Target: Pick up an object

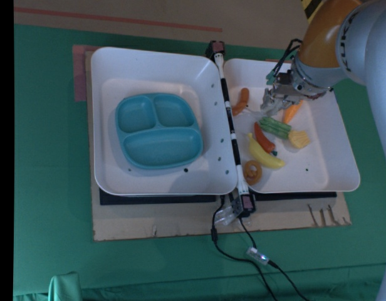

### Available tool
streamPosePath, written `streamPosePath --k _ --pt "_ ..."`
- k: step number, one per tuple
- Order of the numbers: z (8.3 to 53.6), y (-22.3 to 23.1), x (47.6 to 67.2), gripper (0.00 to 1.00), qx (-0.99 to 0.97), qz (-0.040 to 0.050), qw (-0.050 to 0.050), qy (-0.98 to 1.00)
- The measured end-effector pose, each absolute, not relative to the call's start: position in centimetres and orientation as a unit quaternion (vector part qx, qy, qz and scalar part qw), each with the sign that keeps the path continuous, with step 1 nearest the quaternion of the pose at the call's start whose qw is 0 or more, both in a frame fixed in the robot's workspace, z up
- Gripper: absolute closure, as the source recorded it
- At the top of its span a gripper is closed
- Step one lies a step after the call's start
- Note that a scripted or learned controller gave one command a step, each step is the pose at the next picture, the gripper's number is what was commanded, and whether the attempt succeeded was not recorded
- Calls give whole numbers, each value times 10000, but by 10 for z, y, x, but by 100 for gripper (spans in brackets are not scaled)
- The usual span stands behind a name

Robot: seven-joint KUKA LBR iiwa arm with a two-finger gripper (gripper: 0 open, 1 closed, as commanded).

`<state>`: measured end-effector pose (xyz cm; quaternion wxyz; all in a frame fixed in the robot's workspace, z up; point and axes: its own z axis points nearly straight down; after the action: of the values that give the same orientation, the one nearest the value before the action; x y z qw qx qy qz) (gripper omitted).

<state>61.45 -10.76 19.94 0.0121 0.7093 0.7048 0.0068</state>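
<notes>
My gripper hangs over the upper part of the right bin, between an orange sausage on its left and a small carrot on its right. Just below it lies a green vegetable. Further toward the front are a red chili, a yellow banana, a yellow-orange wedge and a brown ring-shaped pretzel. I see nothing hanging from the gripper.
The left bin holds a teal divided plate. A studded white divider runs between the bins. Cables trail off the bench front. The right bin's right half is bare floor.
</notes>
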Motion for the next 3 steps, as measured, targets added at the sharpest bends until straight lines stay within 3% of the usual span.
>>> streamPosePath --k 1,2,3 --pt "277 -175 632 100 7086 6 35 7056" --pt "324 -187 658 100 7080 7 33 7062" --pt "331 -187 606 100 7085 5 23 7057"
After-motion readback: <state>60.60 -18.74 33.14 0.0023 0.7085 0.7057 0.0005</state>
